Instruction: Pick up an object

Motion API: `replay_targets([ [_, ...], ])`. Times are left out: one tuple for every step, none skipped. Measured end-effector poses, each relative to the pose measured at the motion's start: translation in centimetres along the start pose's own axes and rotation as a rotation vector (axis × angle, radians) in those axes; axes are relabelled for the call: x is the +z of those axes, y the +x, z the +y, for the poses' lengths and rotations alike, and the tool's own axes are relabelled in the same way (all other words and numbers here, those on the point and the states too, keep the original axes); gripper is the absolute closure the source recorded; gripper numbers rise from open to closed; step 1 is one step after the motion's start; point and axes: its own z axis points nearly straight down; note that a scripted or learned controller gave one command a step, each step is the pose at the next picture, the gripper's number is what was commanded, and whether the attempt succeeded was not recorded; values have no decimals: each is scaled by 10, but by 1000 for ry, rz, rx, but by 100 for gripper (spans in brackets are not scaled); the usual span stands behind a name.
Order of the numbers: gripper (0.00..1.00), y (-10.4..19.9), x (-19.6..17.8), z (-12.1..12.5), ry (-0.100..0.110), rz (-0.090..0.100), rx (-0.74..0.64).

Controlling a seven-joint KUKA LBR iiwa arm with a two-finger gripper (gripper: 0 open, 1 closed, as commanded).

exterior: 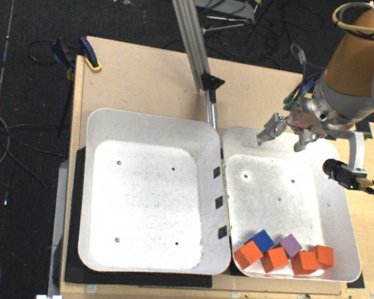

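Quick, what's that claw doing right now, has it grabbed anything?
Gripper: open, holding nothing, above the far edge of the right bin.

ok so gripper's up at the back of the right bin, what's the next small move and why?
Probably bring the gripper toward the near edge of the right bin, over the block cluster. It sits open above the bin's far rim with nothing between its fingers, while all the blocks, such as the blue block and purple block, crowd the near edge.
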Motion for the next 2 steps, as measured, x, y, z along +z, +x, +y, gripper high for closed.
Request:
replay_targets([
  [0, -41, 63, -60, 11, 0, 8],
  [0, -30, 8, -76, -4, -1, 0],
])
